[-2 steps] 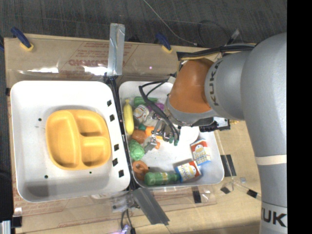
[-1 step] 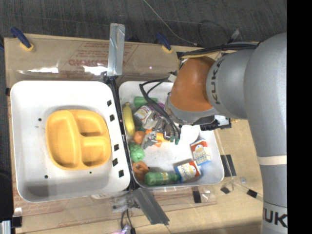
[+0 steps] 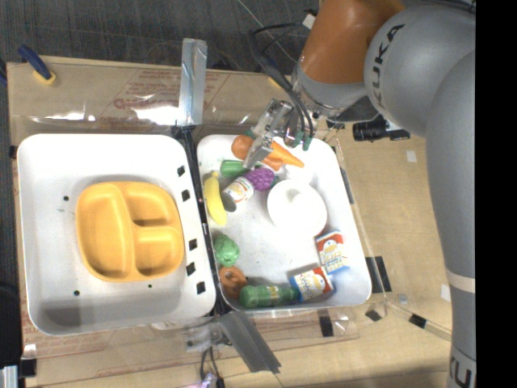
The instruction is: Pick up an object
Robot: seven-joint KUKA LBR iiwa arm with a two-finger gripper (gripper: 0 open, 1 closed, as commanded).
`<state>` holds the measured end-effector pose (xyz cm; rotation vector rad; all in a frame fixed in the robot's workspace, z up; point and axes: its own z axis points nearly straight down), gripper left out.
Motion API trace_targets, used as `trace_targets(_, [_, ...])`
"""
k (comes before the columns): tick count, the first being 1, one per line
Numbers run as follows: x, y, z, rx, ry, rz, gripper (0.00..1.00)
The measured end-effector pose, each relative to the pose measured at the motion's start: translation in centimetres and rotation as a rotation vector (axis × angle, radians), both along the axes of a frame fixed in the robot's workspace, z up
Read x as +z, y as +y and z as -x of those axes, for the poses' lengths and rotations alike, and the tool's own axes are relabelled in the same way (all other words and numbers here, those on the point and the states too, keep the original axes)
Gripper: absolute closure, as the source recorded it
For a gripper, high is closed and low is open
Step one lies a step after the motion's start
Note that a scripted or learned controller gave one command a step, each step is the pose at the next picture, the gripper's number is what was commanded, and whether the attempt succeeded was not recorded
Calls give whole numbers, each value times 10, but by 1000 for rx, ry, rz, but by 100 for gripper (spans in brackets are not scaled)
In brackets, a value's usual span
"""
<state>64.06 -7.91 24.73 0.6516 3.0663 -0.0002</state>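
Observation:
My gripper (image 3: pixel 260 145) hangs over the far left corner of the right bin (image 3: pixel 349 217), reaching in from the upper right. Just below and around it lie an orange round fruit (image 3: pixel 241 145), a carrot (image 3: pixel 284 156), a green piece (image 3: pixel 232 168), a purple grape bunch (image 3: pixel 261 179) and a small can (image 3: pixel 237 191). The gripper's tip overlaps the carrot and the grapes in this view. Nothing is seen lifted off the bin floor.
The right bin also holds a banana (image 3: pixel 213 200), a white round bowl (image 3: pixel 296 205), a green vegetable (image 3: pixel 226 250), a brown-orange item (image 3: pixel 232 277), a green bottle (image 3: pixel 266 295) and two small cartons (image 3: pixel 312 283) (image 3: pixel 332 253). The left bin (image 3: pixel 48 168) holds a yellow divided tray (image 3: pixel 129 229).

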Motion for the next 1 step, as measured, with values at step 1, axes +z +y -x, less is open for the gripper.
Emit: trace_targets(1, [26, 3, 77, -256, 11, -1, 100])
